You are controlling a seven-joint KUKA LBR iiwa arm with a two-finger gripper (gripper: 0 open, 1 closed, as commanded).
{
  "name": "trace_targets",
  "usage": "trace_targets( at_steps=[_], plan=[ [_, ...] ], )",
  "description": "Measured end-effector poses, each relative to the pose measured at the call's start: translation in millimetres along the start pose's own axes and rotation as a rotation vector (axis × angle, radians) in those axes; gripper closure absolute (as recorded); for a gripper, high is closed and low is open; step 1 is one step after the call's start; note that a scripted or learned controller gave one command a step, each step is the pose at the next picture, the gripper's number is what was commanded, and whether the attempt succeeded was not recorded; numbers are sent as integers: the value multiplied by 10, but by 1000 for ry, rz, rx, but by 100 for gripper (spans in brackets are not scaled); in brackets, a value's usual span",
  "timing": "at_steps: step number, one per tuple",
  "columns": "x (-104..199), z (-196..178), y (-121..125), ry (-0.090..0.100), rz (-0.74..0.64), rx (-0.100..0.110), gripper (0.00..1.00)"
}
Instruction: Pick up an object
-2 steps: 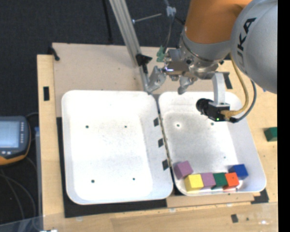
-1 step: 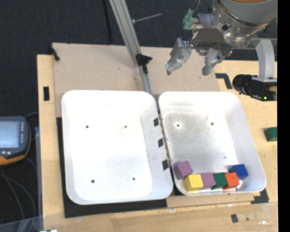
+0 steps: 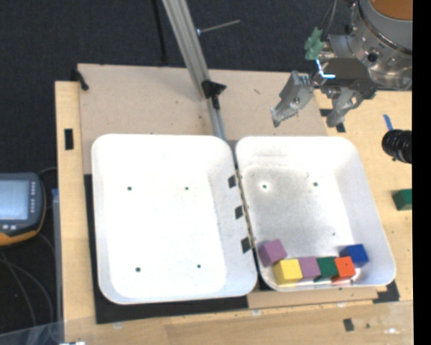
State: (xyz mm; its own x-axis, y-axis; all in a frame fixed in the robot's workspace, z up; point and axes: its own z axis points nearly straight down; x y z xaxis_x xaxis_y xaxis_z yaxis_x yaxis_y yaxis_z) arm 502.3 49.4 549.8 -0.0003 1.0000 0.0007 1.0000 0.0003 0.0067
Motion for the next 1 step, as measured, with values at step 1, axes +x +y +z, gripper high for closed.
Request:
trace_targets(
  at_steps=[1],
  plan=[
    [-1, -92, 23, -2, -11, 0, 100]
  ],
)
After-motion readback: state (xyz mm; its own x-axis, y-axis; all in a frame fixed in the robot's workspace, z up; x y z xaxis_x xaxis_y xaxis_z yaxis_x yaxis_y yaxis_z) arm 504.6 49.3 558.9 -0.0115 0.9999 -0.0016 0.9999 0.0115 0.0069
